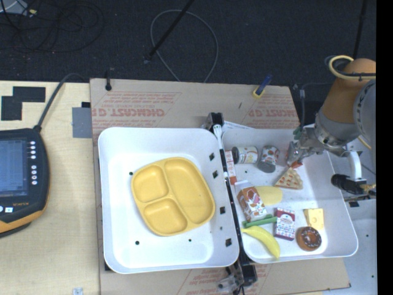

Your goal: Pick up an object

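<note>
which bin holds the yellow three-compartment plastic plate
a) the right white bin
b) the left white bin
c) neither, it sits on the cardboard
b: the yellow three-compartment plastic plate lies flat inside the left white bin, while the right white bin holds the small toy food items such as the yellow banana.

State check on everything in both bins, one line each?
Yellow plate: flat in left bin, compartments bare.
Banana: lying flat, right bin.
Donut: flat, near corner.
Pizza slice: flat, just below gripper.
Can: on its side.
</note>
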Tool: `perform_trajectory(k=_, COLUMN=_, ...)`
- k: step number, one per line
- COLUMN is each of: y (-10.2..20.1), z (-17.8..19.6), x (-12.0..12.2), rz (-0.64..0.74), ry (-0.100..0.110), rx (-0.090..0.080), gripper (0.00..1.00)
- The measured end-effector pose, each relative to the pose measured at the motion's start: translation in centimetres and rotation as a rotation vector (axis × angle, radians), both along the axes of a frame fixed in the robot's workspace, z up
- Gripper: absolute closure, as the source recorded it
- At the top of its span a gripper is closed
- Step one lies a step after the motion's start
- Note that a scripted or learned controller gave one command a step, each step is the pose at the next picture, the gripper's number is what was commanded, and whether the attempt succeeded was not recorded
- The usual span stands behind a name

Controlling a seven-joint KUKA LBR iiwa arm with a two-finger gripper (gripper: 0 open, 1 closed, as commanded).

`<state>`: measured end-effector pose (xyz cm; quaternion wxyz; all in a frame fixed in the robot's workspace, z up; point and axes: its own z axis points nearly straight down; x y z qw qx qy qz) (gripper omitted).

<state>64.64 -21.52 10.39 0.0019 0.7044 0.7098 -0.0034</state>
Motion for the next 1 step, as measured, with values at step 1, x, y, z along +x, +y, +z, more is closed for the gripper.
perform_trajectory(k=1, y=0.04, z=-0.13, x=-0.05, rz=0.001, ry=0.002, rx=0.001, gripper=0.00)
